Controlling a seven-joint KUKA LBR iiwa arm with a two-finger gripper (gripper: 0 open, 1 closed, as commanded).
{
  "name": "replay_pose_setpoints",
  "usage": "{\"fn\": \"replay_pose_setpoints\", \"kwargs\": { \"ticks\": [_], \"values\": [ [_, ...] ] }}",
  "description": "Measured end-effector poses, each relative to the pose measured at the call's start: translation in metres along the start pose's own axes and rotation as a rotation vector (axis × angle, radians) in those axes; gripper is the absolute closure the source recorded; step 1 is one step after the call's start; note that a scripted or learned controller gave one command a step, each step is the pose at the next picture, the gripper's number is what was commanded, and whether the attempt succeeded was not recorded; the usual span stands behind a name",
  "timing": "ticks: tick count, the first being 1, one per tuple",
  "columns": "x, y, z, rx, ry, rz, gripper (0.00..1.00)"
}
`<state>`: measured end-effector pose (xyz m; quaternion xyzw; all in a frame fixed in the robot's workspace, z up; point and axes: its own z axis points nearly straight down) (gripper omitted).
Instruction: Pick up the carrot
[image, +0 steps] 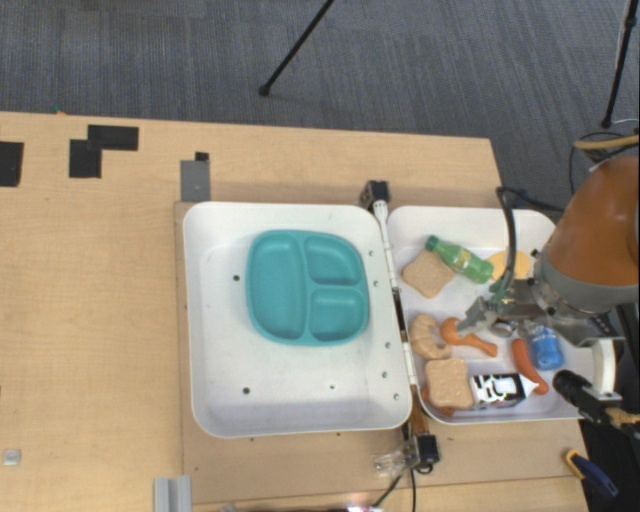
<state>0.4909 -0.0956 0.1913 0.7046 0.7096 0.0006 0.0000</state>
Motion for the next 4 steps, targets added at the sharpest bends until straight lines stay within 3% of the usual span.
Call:
{"fn": "replay_pose_setpoints", "kwargs": {
  "ticks": [1,2,3,4],
  "values": [
    [0.059,-0.002,0.007,0.000,0.003,0.042,0.00],
    [0.007,0.044,0.080,0.004,-0.002,0.020,0.00],
    [0.008,0.060,0.102,-0.006,-0.001,0.141,0.00],
    [0.000,0.017,0.102,-0.014,0.000,0.173,0.00]
  ]
}}
